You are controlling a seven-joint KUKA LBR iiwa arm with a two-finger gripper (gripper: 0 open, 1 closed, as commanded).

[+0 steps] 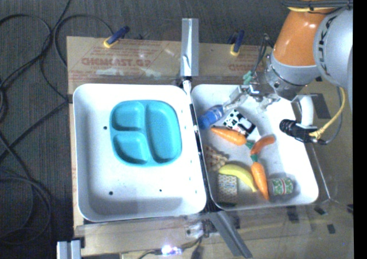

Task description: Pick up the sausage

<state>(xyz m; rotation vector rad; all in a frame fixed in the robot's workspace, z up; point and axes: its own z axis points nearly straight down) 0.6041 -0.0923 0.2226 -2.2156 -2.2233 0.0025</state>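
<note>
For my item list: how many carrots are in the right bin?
3. One carrot lies near the bin's middle, one is tilted to its right, and one lies beside the banana near the front. The arm may hide others.

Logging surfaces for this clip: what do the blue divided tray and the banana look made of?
Blue tray: looks like moulded plastic, matte to slightly satin, with an even colour and soft rounded compartment edges. Banana: probably a plastic or rubber toy, smooth and uniformly yellow; too small to tell which.
</note>
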